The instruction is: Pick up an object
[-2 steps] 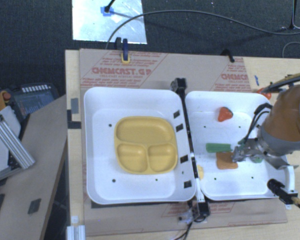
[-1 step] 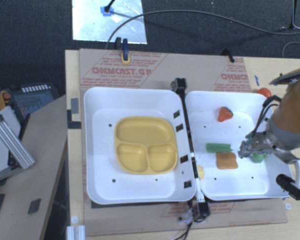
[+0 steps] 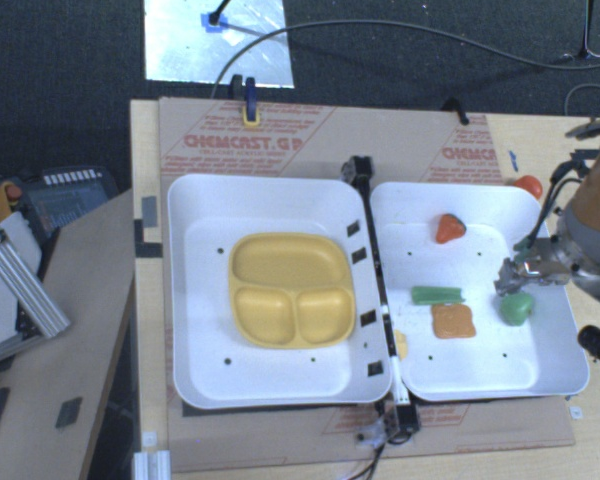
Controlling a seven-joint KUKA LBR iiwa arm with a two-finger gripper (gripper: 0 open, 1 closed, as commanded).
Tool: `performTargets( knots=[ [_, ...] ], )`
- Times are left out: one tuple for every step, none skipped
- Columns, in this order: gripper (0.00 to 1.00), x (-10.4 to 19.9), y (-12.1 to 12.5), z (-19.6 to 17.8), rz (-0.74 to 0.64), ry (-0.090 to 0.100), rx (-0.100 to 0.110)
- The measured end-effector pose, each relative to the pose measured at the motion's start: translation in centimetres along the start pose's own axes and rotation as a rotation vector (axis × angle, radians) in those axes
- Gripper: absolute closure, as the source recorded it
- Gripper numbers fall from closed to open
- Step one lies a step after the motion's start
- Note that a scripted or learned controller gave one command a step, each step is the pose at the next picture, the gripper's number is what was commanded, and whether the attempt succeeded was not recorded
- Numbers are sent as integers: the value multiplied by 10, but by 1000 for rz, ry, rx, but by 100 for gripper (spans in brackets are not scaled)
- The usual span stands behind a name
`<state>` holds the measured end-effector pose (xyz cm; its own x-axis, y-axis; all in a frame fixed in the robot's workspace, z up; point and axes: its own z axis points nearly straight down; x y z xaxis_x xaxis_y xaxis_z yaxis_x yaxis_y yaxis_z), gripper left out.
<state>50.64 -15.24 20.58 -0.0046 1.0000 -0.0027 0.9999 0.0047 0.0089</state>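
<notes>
Fingers of the gripper (image 3: 514, 284) at the right of the frame hang directly above a round green object (image 3: 516, 309) in the right bin (image 3: 480, 373); how far apart they stand cannot be told, and nothing shows between them. That green piece is a smooth, rounded lump with no clear long axis. Left of it lies a flat green bar (image 3: 437, 294), its long axis running across the frame, and just below that an orange, roughly square slab (image 3: 453, 321). A small red-orange rounded piece (image 3: 450, 228) sits higher in the same bin. The left bin (image 3: 195, 268) holds a yellow three-compartment tray (image 3: 289, 288) of glossy plastic.
</notes>
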Motion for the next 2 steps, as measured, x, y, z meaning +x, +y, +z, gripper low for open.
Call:
performTargets(
  knots=[
    [100,-1,3,-54,0,0,1],
    [100,61,8,-55,-6,4,6]
  ],
)
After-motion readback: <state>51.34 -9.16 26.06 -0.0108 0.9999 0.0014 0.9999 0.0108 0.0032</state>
